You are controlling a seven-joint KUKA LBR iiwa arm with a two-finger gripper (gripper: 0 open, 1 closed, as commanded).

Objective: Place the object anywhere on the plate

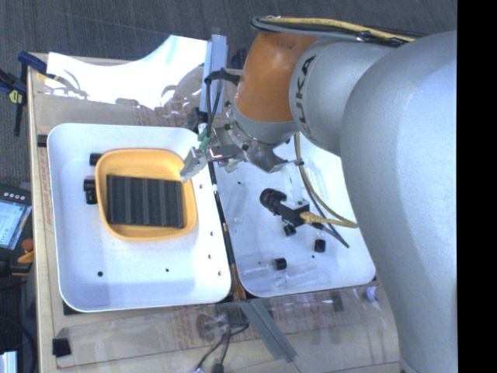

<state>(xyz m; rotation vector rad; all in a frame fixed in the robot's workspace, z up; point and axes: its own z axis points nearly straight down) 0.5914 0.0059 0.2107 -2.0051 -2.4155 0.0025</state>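
Observation:
A yellow plate (116,164) with rounded corners lies in the left bin (70,263). A dark ribbed rectangular object (146,200) rests flat on the middle of it. My gripper (192,164) hangs over the plate's upper right rim, close to the wall between the two bins. It is above and to the right of the dark object and apart from it. The grey arm with its orange band (268,76) reaches in from the right over the right bin.
Two small black pieces (92,174) sit just left of the plate in the left bin. The right bin (256,274) holds small dark bits near its front (319,245) (279,264). Crumpled clear plastic (167,99) lies behind the bins.

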